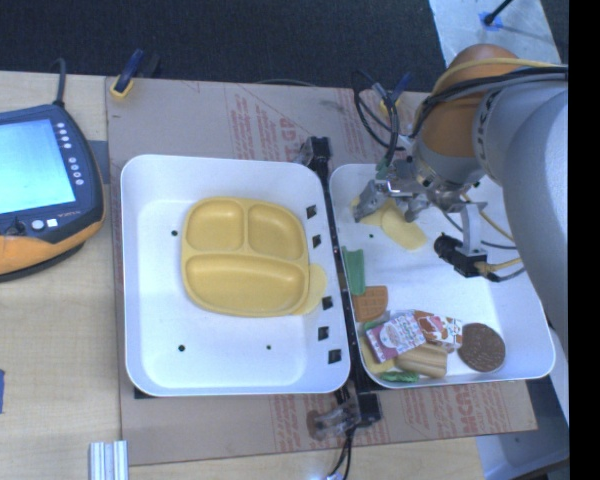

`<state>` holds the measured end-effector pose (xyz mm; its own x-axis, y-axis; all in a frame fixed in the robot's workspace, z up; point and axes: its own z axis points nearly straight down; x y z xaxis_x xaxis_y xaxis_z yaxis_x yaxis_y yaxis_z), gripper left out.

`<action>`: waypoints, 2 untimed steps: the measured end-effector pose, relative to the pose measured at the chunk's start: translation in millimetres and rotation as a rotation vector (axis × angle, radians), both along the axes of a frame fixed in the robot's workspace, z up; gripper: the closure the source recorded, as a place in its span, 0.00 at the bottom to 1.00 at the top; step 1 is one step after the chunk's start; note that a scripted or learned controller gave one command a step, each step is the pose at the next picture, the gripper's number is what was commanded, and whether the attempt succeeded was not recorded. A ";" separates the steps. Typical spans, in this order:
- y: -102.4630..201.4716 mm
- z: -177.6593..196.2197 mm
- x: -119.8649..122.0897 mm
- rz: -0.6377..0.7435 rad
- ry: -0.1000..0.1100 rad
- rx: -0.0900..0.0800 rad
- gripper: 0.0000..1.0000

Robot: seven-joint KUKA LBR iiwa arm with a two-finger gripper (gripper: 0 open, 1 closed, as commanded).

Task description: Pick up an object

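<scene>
Claw (400, 196): upper right of frame, low over yellow wedge (404, 230) in right bin (540, 368) | grip: we cannot tell | risk: wedge may slide away, being flat.

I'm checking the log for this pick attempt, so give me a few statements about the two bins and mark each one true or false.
1. The yellow divided plate lies in the left bin. True.
2. The gripper is over the left bin. False: it is over the right bin, at its far end.
3. A brown round cookie lies near the right bin's front corner. True.
4. The green piece lies on the plate. False: it lies in the right bin, by its left wall.
5. A handheld screen sits left of the bins. True.
</scene>
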<state>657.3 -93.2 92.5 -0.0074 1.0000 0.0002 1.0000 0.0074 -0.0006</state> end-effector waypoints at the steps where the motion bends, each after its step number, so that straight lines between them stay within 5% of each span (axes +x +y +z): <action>1: -65.8 50.6 -69.0 -0.011 0.004 -0.002 0.00; 2: -13.8 -1.8 1.9 0.003 -0.001 0.000 0.00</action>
